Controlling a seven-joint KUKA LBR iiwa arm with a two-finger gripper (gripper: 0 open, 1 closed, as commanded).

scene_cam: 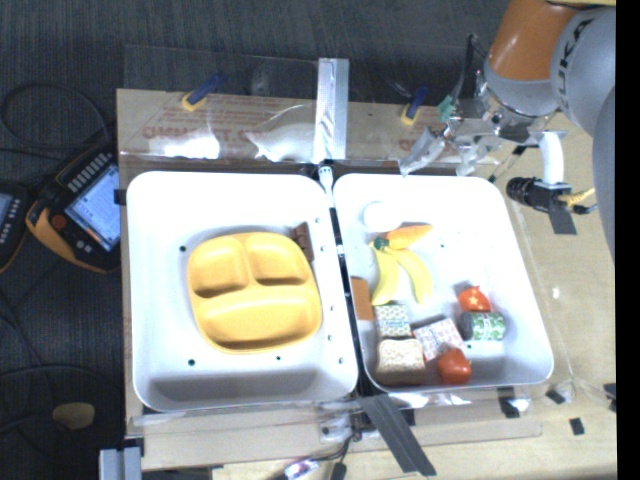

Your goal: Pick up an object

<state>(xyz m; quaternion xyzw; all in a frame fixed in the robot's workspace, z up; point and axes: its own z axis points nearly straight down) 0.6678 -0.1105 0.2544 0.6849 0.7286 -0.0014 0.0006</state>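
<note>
Leftmost, a yellow tray (pixel 254 290) fills the left bin (pixel 150 268). Right of it, in the right bin (pixel 520 268), lies a banana (pixel 400 273) with its long axis running from the bin's far side toward its near side, an orange piece (pixel 408 235) at its far end. Small blocks (pixel 405 340) and a tomato (pixel 453 366) crowd the near side. The gripper (pixel 478 146) hangs beyond the bin's far rim, fingers seemingly parted and holding nothing; the banana lies nearward and left of them. No writing is legible.

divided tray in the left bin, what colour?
Yellow. The divided tray shows plainly in the camera view, lying in the left bin.
</note>
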